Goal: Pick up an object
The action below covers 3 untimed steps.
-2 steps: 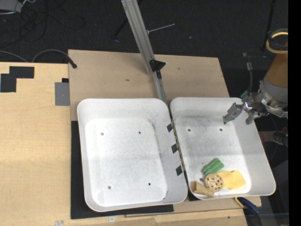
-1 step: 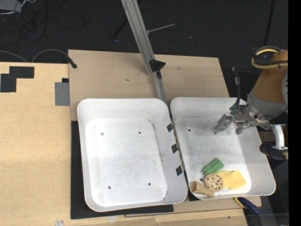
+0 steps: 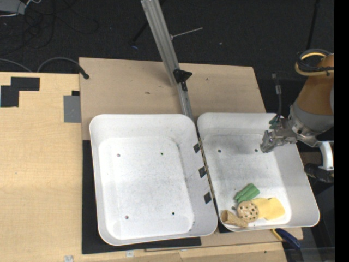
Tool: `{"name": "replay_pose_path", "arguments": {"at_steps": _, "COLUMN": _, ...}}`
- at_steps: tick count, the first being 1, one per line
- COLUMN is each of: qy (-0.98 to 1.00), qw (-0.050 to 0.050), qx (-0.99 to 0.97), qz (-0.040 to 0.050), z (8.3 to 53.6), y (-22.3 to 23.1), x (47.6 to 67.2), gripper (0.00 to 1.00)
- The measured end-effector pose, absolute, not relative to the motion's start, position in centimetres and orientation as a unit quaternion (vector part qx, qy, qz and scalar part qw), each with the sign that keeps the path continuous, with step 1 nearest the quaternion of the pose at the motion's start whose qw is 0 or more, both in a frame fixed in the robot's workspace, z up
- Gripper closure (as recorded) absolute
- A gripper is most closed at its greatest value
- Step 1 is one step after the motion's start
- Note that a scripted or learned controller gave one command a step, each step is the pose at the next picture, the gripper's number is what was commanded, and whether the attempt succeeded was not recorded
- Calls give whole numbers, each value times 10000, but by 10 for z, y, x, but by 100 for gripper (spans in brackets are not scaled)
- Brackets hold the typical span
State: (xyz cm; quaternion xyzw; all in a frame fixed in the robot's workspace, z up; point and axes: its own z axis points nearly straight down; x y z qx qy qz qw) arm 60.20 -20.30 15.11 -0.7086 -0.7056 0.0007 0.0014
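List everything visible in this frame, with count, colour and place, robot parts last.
bins: 2, white, side by side on the bench, left bin, right bin
green object: 1, green, near end of the right bin
yellow object: 1, yellow, near corner of the right bin, beside the green one
round tan object: 1, tan with dark dots, against the yellow one
metal rail: 1, grey, slanting behind the bins
arm: 1, orange band, at right
gripper: 1, grey, over the right bin's far side
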Motion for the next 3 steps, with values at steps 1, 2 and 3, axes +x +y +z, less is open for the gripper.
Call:
{"name": "replay_pose_path", "arguments": {"at_steps": 1, "qy": -7078, "qw": -16, "qx": -7064, "qz": -11, "z": 209, "y": -194, "x": 603, "gripper": 100}}
{"name": "replay_pose_path", "arguments": {"at_steps": 2, "qy": -7078, "qw": -1, "qx": -7064, "qz": -1, "z": 220, "y": -195, "x": 603, "gripper": 100}}
{"name": "replay_pose_path", "arguments": {"at_steps": 3, "qy": -7086, "qw": 20, "qx": -7056, "qz": 1, "z": 213, "y": -138, "x": 615, "gripper": 100}}
